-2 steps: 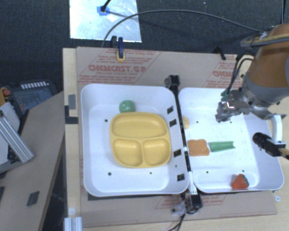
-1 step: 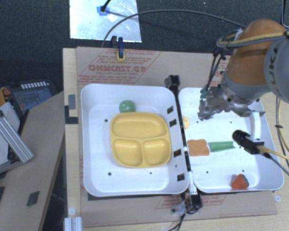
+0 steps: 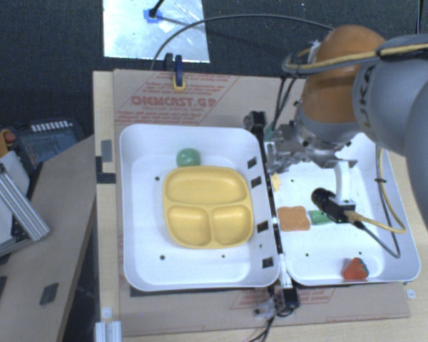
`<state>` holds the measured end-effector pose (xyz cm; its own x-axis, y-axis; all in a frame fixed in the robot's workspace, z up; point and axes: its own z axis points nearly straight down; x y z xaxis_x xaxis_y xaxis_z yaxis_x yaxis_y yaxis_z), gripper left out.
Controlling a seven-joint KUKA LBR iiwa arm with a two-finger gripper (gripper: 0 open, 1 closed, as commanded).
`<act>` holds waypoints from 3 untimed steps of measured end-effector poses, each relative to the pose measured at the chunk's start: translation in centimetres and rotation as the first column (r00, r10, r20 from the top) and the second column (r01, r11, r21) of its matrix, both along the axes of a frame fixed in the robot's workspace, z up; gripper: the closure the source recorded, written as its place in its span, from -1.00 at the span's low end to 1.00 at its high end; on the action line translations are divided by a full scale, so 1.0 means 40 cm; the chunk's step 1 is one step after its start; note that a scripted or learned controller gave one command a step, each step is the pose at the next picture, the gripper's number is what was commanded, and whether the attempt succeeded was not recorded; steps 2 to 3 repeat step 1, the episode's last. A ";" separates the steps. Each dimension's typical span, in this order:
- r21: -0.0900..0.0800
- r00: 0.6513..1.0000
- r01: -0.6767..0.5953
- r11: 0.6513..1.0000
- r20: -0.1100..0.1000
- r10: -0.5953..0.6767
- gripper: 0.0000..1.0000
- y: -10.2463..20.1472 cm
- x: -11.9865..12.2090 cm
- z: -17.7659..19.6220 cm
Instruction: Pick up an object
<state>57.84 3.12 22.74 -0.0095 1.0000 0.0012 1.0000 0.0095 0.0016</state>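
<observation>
Hovering gripper over glossy white right bin, grip state unclear, neighbouring flat orange slab, lumpy red piece, yellow divided tray.

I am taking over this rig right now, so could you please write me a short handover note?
Gripper: low at the back left of the right bin, beside the divider; no object is seen lifted.
Right bin: orange flat piece, green piece touching its right side, red piece near the front, small yellow bit by the divider.
Left bin: yellow divided plate, green ball behind it.
Done: nothing picked yet.
Left: grasp and lift one object.
</observation>
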 end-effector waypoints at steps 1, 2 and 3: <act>0.001 1.000 0.000 1.000 0.000 0.000 1.00 0.129 0.037 -0.028; 0.001 1.000 0.000 1.000 0.000 0.000 1.00 0.129 0.037 -0.028; 0.001 1.000 0.000 1.000 0.000 0.000 1.00 0.129 0.037 -0.028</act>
